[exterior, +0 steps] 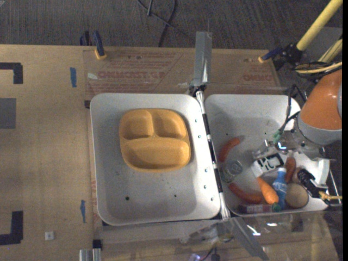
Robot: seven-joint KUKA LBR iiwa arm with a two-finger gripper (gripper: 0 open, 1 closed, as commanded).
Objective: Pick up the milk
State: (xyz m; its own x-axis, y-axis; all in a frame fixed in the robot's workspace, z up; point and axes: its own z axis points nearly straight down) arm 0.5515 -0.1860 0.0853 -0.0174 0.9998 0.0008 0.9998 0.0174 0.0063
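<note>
The pincer (275, 145) hung low in the right bin (239, 110), at the end of the grey arm with its orange band (322, 107) reaching in from the right. Its dark fingers were a tangle of metal and wire against the white floor, and whether they were spread or closed could not be made out; nothing could be seen held between them.

The milk (267, 162), a small white carton with dark printing, lay on its side on the bin floor just beside and below the pincer, so close that contact could not be ruled in or out.

Around the carton lay other items: a blue bottle (280, 182) and an orange carrot (266, 190) just below it, a brown potato (296, 196) in the near corner, a red sausage (246, 193) along the lower side, another sausage (229, 148) to the left, and a grey metallic piece (232, 169) between them.

In the left bin (109, 162) sat a yellow divided plate (155, 138), well apart from the pincer. Both bins rested on the wooden bench (43, 145).
</note>
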